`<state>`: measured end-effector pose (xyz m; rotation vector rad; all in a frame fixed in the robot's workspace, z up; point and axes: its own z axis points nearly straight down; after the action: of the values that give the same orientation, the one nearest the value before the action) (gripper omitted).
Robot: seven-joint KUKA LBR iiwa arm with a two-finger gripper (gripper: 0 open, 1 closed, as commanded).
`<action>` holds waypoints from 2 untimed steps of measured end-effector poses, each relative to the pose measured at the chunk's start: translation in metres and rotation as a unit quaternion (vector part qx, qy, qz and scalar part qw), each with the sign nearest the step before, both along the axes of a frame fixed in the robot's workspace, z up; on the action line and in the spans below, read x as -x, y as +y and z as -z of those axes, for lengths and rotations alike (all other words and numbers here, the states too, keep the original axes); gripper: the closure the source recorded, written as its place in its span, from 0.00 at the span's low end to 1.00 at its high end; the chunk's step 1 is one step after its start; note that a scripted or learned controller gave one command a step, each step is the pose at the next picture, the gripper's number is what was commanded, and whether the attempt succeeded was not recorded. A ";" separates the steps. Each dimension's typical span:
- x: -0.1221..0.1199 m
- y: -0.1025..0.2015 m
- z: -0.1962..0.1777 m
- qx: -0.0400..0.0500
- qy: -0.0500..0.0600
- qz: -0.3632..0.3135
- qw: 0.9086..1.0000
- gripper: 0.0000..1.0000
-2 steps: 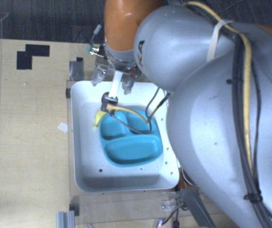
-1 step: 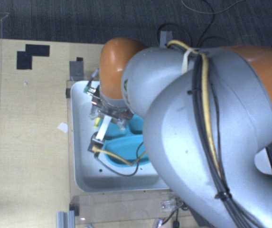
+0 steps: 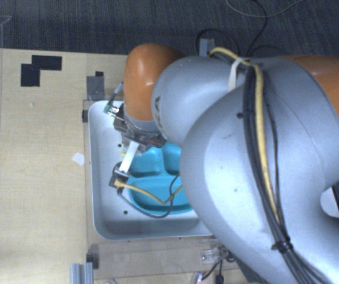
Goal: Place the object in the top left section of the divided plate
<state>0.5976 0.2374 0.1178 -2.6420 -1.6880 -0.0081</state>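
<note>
A blue divided plate [image 3: 155, 163] lies in the white bin [image 3: 103, 209], with much of it hidden under my arm. A raised ridge between its sections shows near the arm's edge. My gripper [image 3: 135, 135] hangs below the orange wrist band, over the plate's far left part, and I see it from above. A small green-and-white thing [image 3: 109, 107] peeks out at the bin's far left corner, right beside the gripper. Whether anything is held cannot be seen.
The big grey arm covers the right half of the view and the second bin. Black tape patches [image 3: 40, 68] and a small white scrap [image 3: 78, 157] lie on the wooden bench to the left. A metal clamp [image 3: 96, 86] stands at the bin's far corner.
</note>
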 end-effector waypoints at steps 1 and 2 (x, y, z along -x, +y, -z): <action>0.051 -0.033 -0.049 -0.008 -0.016 -0.073 0.997 1.00; 0.060 -0.042 -0.058 -0.013 -0.027 -0.076 0.997 1.00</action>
<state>0.5372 0.1955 0.1757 -2.5108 -1.8871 -0.1011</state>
